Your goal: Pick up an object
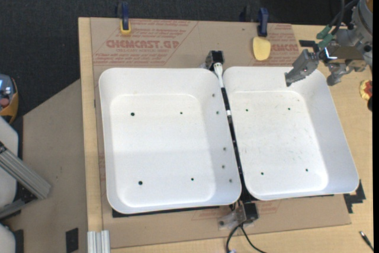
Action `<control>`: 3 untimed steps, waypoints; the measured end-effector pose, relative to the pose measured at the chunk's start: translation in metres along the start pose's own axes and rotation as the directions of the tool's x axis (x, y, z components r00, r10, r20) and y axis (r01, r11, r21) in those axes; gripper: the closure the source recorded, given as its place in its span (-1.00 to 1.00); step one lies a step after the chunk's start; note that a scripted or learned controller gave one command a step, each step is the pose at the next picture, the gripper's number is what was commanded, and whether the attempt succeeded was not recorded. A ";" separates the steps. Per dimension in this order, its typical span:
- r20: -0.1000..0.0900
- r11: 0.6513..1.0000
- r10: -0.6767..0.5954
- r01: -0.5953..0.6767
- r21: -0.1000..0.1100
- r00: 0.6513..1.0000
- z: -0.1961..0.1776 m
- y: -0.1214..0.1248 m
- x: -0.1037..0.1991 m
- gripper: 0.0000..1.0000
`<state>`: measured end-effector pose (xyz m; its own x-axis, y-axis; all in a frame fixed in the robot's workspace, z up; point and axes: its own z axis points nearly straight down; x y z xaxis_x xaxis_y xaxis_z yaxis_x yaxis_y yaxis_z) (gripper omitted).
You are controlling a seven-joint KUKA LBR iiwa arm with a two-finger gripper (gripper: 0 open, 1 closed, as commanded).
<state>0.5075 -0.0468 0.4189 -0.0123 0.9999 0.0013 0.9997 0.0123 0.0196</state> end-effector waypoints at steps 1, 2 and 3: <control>0.003 1.000 0.011 -0.011 0.014 1.000 -0.002 -0.001 -0.006 1.00; 0.000 1.000 0.008 -0.008 0.027 1.000 0.075 0.054 0.034 1.00; 0.003 1.000 0.015 -0.016 0.018 1.000 0.086 0.073 -0.005 1.00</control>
<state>0.5822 -0.0508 0.3347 0.0032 1.0000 -0.0013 1.0000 -0.0032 0.0015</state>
